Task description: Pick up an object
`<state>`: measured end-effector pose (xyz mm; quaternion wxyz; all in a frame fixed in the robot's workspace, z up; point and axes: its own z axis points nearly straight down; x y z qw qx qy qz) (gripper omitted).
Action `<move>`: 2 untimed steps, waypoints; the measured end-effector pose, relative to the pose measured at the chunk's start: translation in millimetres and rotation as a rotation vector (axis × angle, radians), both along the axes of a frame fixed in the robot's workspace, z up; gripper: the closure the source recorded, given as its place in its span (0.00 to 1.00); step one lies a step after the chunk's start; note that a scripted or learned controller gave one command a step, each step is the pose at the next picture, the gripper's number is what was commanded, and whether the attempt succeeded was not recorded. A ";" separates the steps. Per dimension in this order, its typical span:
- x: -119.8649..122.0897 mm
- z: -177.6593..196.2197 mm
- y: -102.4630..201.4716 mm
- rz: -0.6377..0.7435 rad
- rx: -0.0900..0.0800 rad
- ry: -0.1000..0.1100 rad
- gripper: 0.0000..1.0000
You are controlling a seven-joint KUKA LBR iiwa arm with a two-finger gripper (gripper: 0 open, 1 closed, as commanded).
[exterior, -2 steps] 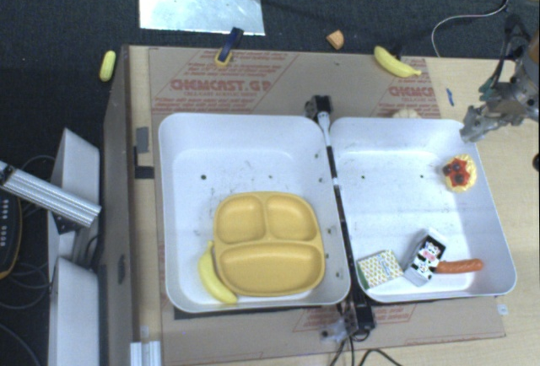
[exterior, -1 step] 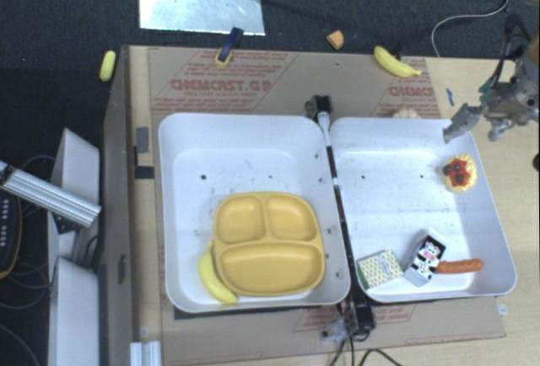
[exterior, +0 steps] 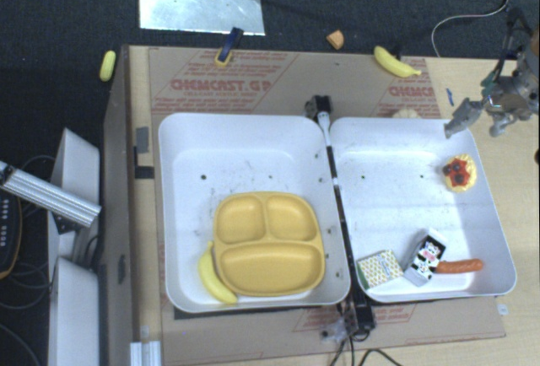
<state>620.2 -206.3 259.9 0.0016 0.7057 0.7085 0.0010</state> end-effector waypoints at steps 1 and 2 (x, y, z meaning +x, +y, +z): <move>-18.7 -4.3 -0.5 -0.002 -0.001 0.001 0.00; -36.6 -9.7 -0.6 -0.003 -0.001 0.002 0.00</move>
